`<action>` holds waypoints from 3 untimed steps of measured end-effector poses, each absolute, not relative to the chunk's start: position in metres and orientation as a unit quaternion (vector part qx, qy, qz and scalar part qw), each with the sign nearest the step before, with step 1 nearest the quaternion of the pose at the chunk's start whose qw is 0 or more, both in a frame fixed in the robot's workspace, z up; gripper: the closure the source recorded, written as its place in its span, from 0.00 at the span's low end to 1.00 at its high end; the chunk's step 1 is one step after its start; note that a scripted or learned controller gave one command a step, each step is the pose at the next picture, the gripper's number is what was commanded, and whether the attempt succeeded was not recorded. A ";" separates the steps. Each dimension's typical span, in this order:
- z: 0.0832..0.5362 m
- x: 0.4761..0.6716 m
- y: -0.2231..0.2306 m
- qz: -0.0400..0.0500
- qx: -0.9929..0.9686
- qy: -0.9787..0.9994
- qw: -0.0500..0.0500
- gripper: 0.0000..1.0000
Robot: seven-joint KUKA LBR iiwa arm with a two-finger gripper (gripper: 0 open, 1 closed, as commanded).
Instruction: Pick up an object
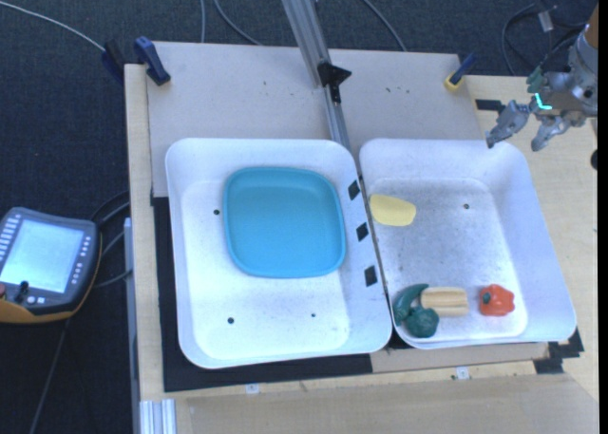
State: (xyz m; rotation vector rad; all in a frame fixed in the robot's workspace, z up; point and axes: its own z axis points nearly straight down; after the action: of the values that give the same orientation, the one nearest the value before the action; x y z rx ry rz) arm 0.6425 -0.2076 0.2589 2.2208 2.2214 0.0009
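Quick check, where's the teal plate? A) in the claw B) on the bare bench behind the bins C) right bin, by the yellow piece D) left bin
D: the teal plate lies flat in the left bin, while the yellow piece sits in the right bin and the claw hangs open over that bin's far right corner.

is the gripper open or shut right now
Open: the end effector hangs over the far right corner of the right white bin with its two fingers spread apart, nothing between them.
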 end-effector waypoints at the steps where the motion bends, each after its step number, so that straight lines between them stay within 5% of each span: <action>1: 0.259 0.643 -0.208 0.000 0.707 0.707 0.000 0.00; 3: 0.140 0.634 -0.201 -0.001 0.707 0.707 -0.002 0.00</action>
State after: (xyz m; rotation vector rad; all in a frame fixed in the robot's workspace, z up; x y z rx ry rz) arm 0.6341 -0.2011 0.1396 2.2239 2.2248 -0.0041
